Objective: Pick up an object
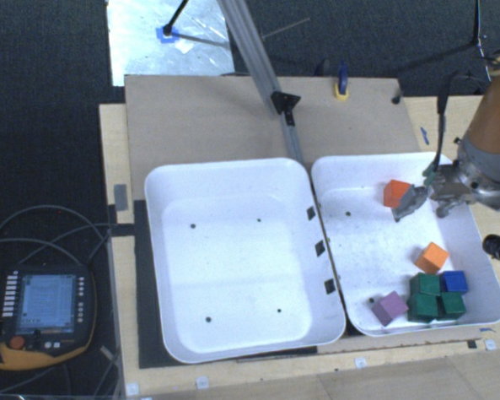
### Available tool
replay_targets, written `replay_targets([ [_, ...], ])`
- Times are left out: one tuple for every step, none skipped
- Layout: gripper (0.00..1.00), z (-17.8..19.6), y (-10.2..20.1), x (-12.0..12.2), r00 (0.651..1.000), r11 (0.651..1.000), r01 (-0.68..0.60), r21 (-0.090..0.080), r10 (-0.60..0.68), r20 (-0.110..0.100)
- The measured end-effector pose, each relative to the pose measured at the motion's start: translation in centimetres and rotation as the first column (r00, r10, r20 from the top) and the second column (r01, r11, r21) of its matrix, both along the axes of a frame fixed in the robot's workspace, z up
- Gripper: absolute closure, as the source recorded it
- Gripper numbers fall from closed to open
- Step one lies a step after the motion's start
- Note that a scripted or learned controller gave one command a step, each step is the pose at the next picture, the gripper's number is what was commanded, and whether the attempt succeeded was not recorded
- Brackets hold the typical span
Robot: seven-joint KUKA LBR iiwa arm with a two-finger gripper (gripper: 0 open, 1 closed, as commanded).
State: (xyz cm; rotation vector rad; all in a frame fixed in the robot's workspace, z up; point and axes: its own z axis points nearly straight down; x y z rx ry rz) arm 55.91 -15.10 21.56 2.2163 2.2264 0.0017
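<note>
Gripper (425, 199) stood in right bin (353, 231), jaw state unclear to you. Red-orange block (395, 192) lay just left of gripper, ungrasped. Risk you faced: finger could nudge block aside, so grasp missed.

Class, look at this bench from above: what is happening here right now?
A grey robot arm with an orange band reaches in from the right over the right-hand bin. Its gripper sits low beside an orange-red block near the bin's far side; the block is not visibly between the fingers, so no grasp is confirmed. An orange block, a blue block, green blocks and a purple block lie clustered at the near side. The left-hand bin sits alongside.
</note>
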Motion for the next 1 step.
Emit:
replay_targets([
  [0.0, 0.02, 0.0, 0.01, 1.0, 1.0, 0.001, 0.0, -0.001, 0.001],
])
